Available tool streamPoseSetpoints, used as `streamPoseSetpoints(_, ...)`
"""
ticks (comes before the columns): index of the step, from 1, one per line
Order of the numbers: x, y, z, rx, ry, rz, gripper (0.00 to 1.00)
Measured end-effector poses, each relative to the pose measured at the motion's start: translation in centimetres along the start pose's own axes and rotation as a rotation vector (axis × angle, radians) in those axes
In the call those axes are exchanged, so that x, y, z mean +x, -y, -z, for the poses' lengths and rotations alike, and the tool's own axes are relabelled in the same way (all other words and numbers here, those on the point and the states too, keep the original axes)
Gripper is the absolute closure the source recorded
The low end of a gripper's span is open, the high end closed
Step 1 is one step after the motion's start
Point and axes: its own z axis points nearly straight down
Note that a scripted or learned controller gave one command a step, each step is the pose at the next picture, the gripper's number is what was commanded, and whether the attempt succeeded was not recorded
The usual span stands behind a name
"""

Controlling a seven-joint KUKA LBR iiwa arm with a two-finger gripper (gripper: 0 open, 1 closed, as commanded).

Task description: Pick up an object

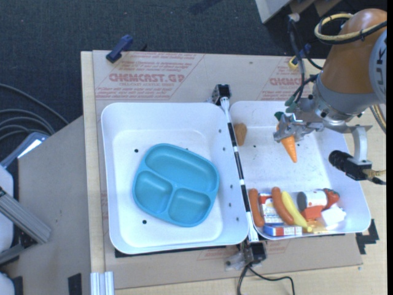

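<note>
The gripper [289,131] clenched the carrot [290,149] by its thick top end in the right bin [362,196]. The carrot hung toward five o'clock from the fingers, its long axis running eleven to five, tip lowest.

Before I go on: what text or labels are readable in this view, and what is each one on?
"CHEMCAST G P" in red, on the brown protective sheet behind the left bin.
The same red print repeats on the sheet behind the right bin, partly hidden by the arm; not readable.
The red and white package in the right bin has print too small to read.
</note>
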Motion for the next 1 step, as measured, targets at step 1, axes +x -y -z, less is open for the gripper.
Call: streamPoseSetpoints(1,3.29,7.29,4.00,0.001,0.000,-0.001,1.00)
